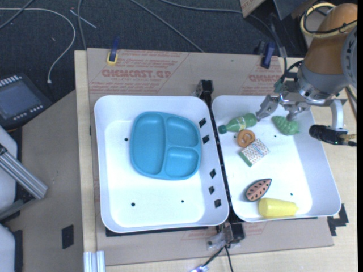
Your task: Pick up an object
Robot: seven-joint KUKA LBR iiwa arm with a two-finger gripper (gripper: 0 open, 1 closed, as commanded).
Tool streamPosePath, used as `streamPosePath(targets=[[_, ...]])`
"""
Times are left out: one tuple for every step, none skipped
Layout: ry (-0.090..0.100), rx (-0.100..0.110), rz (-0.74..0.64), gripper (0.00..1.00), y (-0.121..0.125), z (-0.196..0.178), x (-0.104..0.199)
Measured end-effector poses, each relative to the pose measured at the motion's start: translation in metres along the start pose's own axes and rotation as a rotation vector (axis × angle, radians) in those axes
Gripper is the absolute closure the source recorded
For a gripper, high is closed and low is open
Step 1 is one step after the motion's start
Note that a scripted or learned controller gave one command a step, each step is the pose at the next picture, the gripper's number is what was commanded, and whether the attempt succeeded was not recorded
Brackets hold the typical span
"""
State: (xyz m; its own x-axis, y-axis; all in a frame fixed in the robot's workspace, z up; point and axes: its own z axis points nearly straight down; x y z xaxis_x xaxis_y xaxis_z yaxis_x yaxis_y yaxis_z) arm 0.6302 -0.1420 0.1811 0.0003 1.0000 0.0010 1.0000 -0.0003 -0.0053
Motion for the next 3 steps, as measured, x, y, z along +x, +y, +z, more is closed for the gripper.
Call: streamPosePath(targets=[[0.0,0.0,-0.002,0.0,0.002,0.043,0.004],[0.0,-0.007,-0.001,1.0,0.004,0.029,0.004],[-0.002,-0.013,-0.002,1.0,0.014,-0.032,0.007]])
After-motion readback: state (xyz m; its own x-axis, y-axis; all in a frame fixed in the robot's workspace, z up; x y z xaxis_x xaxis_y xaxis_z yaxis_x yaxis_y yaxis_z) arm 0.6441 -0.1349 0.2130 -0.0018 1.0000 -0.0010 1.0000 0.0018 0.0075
